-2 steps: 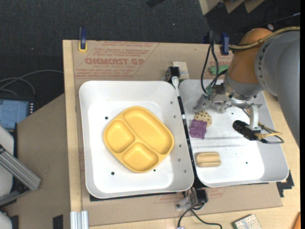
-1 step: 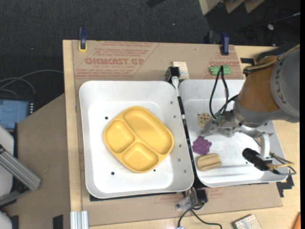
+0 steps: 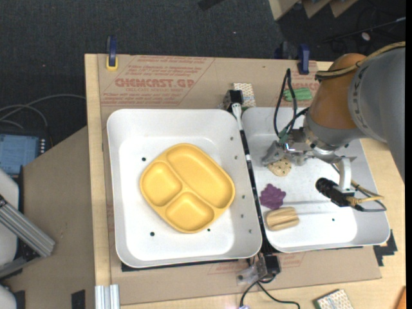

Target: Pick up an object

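1. Bench (image 3: pixel 161 76): a tan board carrying red print that reads "CHEMCAST GP", with smaller red lines above and below too fine to read. Blue clamps (image 3: pixel 112 51) hold its far edge.

2. Left bin (image 3: pixel 122 172): white and shallow, holding a yellow divided tray (image 3: pixel 187 187) with three compartments. The tray lies roughly in the middle of the bin, turned at a slant to the walls.

3. Right bin (image 3: pixel 367 230): white, side by side with the left one, the two sharing a dark seam. It holds three small objects near its left half:
   - a pale speckled cookie-like piece (image 3: pixel 280 167), toward the far left of the bin floor;
   - a purple grape-like cluster (image 3: pixel 273 196), nearer the camera and just beside the left wall;
   - a tan bread-roll shape (image 3: pixel 282 218), just in front of the purple cluster, near the front wall.

4. Arm (image 3: pixel 370 98): grey with an orange band, reaching in from the right over the right bin, with black cables looped at the wrist.

5. Gripper (image 3: pixel 283 152): low over the far left part of the right bin, directly above and just beside the speckled piece. Whether the gripper is parted or closed, I cannot tell from this angle; nothing is seen lifted.

6. Black cylindrical fitting (image 3: pixel 331 192) with orange wires lies over the right bin's middle, apart from the three objects.
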Controlling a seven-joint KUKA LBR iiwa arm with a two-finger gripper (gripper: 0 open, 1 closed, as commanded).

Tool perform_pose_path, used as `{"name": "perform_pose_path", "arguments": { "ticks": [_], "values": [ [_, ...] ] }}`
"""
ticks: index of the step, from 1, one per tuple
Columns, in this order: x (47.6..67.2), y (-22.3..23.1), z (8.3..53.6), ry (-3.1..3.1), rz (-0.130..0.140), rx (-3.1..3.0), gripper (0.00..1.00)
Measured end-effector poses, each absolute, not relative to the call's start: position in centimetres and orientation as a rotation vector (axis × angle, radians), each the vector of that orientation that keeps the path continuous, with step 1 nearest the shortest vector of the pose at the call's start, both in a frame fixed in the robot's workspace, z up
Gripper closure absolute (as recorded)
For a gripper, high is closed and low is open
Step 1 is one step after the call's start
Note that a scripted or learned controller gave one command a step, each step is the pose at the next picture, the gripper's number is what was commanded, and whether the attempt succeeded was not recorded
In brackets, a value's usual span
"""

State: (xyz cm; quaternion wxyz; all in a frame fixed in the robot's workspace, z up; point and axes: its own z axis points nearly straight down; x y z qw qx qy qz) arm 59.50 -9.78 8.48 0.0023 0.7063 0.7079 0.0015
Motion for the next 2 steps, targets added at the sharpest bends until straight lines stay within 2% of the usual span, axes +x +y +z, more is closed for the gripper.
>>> {"name": "perform_pose_path", "arguments": {
  "ticks": [1,2],
  "values": [
    [59.4,-9.9,9.5,2.217,0.004,2.218,1.0],
    [58.4,-2.5,19.1,2.226,0.013,2.209,1.0]
  ]
}}
